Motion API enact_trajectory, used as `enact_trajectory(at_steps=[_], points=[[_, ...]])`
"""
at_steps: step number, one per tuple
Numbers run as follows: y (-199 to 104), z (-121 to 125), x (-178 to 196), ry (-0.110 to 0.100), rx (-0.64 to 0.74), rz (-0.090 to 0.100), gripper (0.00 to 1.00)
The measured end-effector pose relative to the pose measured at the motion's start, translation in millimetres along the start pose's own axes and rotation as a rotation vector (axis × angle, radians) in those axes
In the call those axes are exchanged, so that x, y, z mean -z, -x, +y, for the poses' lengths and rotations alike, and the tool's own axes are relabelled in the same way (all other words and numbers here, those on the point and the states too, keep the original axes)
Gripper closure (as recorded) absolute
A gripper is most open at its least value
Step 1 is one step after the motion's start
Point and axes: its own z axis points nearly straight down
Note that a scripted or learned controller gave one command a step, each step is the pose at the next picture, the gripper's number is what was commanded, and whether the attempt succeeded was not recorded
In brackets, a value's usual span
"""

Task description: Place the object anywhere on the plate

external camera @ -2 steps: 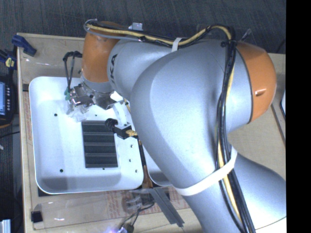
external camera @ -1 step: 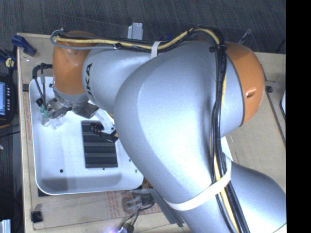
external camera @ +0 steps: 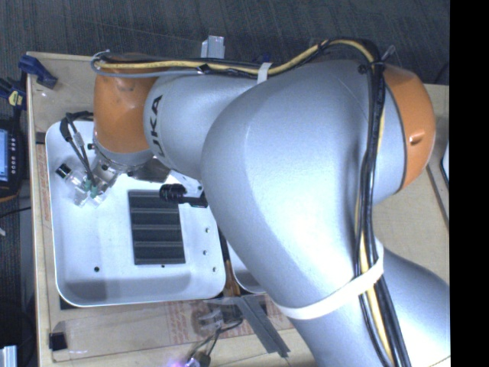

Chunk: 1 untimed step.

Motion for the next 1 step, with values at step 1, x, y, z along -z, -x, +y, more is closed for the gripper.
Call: enact_trajectory(at_steps=[1], points=[[-19.0,13.8,0.7,0.003,-0.323,-0.002,1.00]])
